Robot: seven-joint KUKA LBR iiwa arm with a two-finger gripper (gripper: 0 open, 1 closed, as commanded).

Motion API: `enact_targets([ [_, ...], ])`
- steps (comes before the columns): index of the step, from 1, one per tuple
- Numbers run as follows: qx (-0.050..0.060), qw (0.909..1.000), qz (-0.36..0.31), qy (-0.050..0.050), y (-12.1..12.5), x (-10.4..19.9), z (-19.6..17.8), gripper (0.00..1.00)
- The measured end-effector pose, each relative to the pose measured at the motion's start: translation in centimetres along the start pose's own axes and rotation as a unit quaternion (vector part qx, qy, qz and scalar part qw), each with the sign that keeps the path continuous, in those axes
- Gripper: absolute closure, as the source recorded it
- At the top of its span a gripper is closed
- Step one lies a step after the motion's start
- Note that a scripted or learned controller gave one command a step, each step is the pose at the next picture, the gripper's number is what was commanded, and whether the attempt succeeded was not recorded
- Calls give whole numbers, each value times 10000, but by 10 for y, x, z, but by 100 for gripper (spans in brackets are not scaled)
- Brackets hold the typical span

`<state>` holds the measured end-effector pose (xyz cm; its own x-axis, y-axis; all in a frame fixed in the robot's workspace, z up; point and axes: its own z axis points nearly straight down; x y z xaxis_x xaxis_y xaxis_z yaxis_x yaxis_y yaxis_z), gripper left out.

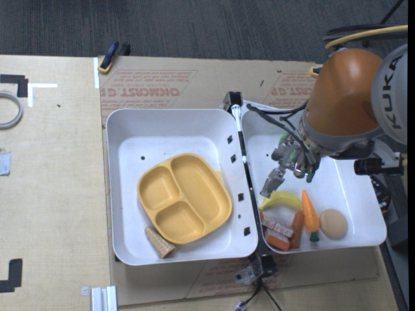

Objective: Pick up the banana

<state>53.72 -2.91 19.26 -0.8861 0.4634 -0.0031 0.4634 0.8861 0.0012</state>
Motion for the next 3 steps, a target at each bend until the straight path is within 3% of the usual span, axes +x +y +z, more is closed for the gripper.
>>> enact_targets([
  [1, 0, 9950, -1003, 5, -7, 23, 0, 0],
  [2, -3, 9655, -2606, -3, -26, -17, 0, 0],
  [3, -2, 9773, -2120, 7, -16, 38, 0, 0],
])
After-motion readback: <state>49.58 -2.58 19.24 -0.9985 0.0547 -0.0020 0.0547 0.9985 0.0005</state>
